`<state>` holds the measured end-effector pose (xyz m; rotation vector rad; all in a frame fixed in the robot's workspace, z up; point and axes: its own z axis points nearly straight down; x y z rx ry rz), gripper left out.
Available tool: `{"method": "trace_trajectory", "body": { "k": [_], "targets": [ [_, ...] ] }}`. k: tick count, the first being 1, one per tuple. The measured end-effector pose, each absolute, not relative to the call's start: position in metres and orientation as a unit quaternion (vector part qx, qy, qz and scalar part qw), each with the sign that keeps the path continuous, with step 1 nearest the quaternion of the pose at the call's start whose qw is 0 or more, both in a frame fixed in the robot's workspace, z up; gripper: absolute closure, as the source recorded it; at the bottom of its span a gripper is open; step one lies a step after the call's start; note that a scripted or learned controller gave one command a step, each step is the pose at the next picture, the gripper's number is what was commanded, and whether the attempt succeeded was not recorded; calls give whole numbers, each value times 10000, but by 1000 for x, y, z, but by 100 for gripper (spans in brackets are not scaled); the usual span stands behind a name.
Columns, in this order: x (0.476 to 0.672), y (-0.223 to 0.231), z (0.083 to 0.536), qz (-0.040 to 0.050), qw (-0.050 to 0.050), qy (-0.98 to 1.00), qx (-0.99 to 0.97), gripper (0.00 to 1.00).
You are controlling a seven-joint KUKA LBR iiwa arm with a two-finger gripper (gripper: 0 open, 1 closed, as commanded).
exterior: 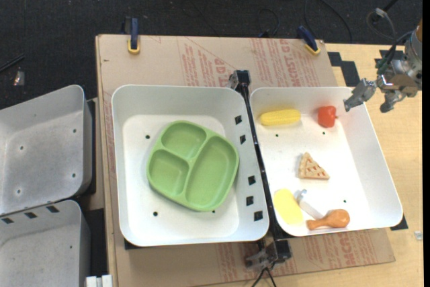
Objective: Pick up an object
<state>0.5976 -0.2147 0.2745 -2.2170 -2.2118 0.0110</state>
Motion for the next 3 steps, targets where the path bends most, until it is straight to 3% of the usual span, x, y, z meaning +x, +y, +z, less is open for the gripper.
{"method": "trace_trajectory", "body": {
  "k": [1, 2, 3],
  "targets": [
    [600, -214, 282, 2, -4, -7075, -7067, 0],
    [594, -206, 233, 11, 16, -7069, -7073, 0],
    [600, -201, 172, 12, 19, -7078, -7064, 0]
  ]
}}
